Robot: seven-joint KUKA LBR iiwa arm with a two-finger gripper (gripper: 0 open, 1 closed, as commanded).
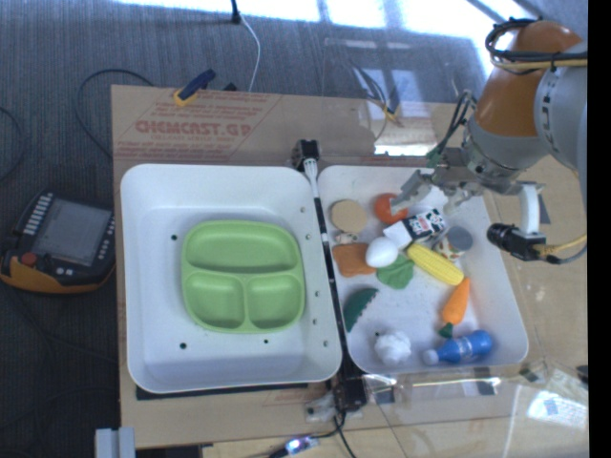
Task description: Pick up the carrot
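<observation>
1 carrot [456, 302] lying loose beside your corn cob [435, 264], gripper [427, 191] above the cob, finger spread indiscernible

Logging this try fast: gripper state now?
Gripper: cannot be told; it hangs above the right bin's far end, apart from the carrot.

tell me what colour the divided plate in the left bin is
Light green, plain; the camera view shows it.
</observation>
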